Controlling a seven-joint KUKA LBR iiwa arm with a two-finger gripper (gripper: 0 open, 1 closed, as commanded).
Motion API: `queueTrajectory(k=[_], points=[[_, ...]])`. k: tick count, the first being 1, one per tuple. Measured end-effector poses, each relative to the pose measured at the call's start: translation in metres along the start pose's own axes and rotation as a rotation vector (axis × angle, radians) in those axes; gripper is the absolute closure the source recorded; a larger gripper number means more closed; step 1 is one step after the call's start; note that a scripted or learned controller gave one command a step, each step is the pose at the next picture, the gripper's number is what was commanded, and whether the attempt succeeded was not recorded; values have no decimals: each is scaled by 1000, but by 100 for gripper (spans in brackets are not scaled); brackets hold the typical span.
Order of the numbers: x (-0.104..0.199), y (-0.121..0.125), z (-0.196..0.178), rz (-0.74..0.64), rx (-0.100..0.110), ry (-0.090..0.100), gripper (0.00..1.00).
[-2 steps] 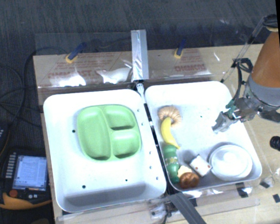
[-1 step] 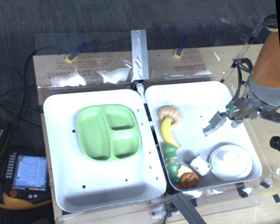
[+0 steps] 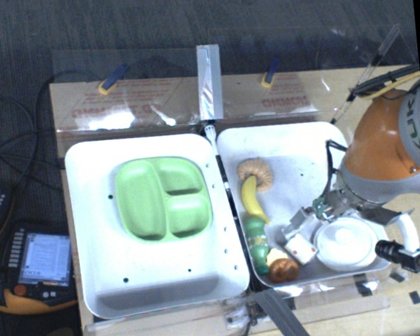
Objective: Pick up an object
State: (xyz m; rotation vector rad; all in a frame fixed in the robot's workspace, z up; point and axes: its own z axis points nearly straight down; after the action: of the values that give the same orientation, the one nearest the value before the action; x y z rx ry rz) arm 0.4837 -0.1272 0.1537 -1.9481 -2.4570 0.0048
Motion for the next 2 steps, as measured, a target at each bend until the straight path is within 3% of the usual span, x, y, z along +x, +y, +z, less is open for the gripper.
queueTrajectory(k=[1, 2], points=[[0, 0, 0, 0, 0, 0, 0], [9, 6, 66, -65, -12, -10, 0]])
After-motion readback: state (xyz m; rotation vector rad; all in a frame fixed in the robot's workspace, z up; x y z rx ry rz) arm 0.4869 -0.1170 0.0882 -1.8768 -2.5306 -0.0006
